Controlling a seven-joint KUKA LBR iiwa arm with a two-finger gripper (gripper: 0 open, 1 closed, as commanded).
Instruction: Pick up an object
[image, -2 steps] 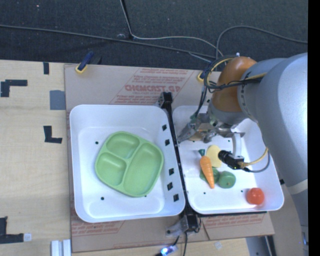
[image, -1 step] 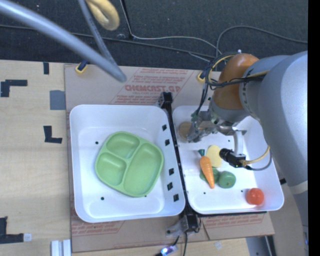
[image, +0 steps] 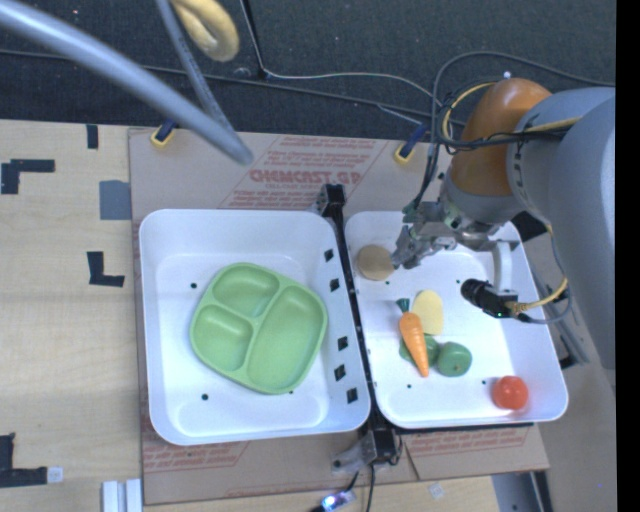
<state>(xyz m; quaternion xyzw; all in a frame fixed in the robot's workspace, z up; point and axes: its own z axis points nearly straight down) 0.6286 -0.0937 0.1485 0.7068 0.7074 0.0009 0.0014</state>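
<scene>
My gripper (image: 408, 250) hangs over the far left part of the right bin (image: 530, 400), just right of a tan round object (image: 374, 263) lying near the bin's left wall. Nothing shows between the fingers. Further forward in the same bin lie a pale yellow piece (image: 430, 311), an orange carrot (image: 414, 343) with a green top, a green round object (image: 454, 358) and a red tomato (image: 510, 392).
The left bin (image: 170, 250) holds a green divided plate (image: 261, 326). A black divider with clips (image: 345, 300) runs between the bins. Cables arc behind the arm, and a grey pole (image: 120, 70) slants across the top left.
</scene>
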